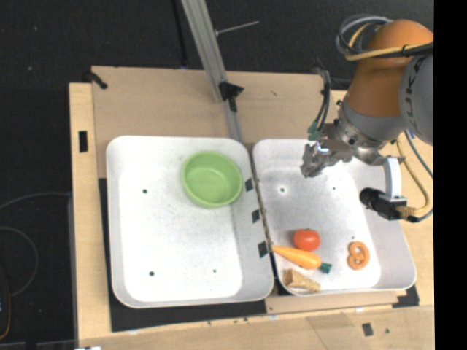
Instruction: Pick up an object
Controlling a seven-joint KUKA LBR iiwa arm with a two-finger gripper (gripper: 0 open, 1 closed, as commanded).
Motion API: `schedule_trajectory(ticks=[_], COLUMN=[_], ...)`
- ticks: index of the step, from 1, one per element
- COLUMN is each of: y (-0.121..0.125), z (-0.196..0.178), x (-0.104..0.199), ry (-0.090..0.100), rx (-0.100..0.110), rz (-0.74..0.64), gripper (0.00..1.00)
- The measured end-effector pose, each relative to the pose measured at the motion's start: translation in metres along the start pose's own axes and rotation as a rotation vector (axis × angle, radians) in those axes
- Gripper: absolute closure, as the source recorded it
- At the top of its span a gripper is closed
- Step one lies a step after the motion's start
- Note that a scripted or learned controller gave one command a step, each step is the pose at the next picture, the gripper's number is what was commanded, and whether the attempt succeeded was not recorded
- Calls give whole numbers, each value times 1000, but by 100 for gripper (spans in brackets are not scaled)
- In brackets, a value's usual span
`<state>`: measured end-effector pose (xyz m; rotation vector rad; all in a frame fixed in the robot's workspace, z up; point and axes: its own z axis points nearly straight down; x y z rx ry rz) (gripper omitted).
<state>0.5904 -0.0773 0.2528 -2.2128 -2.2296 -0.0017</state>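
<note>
My gripper (312,165) hangs over the back part of the right bin (332,195), pointing down. Nothing shows between its fingers. Near the bin's front lie a red tomato (307,239), an orange carrot (297,256) with a dark green end, a small orange pretzel (357,255) and a tan piece of bread (300,281). They all rest well in front of the gripper. A green bowl (211,179) sits at the back of the left bin (146,224).
A grey metal pole (208,49) slants from the top down to the seam between the bins. A black cable fitting (381,203) hangs at the right bin's right side. The bench's wooden edge (182,93) frames both bins.
</note>
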Motion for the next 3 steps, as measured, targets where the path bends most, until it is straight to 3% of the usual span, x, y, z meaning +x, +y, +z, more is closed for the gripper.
schedule_trajectory(ticks=[3], y=[41], z=[12], x=[159], ry=[0], rx=[-1], rz=[0], gripper=[100])
